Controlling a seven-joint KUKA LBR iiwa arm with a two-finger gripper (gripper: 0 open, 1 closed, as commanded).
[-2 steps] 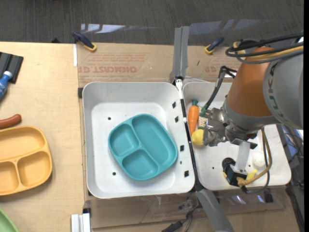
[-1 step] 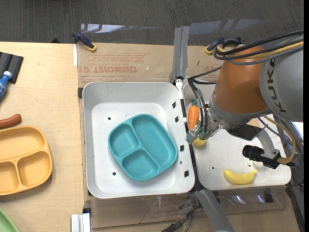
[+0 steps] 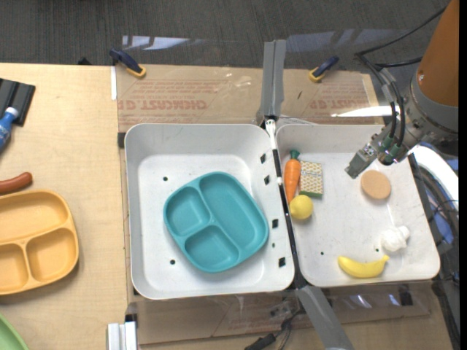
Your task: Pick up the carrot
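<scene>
The carrot (image 3: 292, 176) is lying in the right bin (image 3: 343, 268), tight against the wall that this bin shares with the left bin (image 3: 146, 195). Its long axis is running up and down the picture, with the green top pointing away from the lemon (image 3: 300, 207) that is touching its lower tip. A sponge (image 3: 312, 179) is sitting just beside the carrot, on the side facing the hand. The hand (image 3: 373, 155) is hovering over the same bin, well apart from the carrot and to its right, near a tan disc (image 3: 376, 186); whether it is spread or pressed together I cannot tell. The bins are resting on cardboard (image 3: 190, 97) over a pale wooden counter (image 3: 66, 122), with dark carpet (image 3: 219, 13) beyond.
</scene>
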